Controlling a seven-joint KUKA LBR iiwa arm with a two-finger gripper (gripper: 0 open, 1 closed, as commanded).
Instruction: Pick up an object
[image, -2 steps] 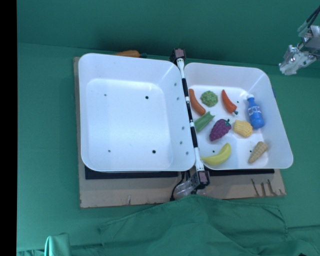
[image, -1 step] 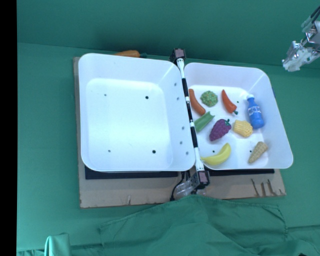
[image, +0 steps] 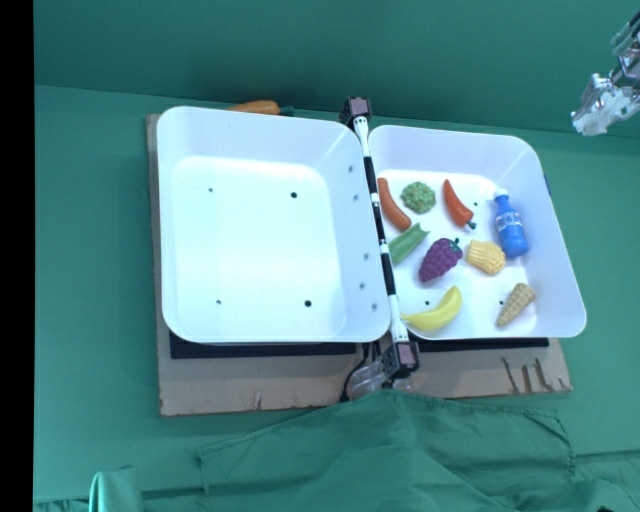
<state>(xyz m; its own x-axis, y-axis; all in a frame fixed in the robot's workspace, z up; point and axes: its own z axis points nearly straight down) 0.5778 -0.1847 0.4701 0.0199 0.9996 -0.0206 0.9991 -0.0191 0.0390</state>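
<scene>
Approach not yet begun: gripper (image: 603, 105) hangs off the worktop's far right corner, well apart from the right bin (image: 556, 215); cannot tell its state. All candidates lie in that bin, bottle (image: 510, 225) nearest its right edge. Judged next: travel over bin, pick one, descend.

A single fixed camera looks down at a slant from above the bench, standing far enough off to take in both shallow white plastic bins. The left white bin (image: 262, 225) sits near the middle of the frame, with the right white bin (image: 470, 230) just beside it, toward the right. Flat brown cardboard (image: 250, 385) under the left bin shows nearest the camera, and green cloth (image: 90, 250) surrounds it.
</scene>
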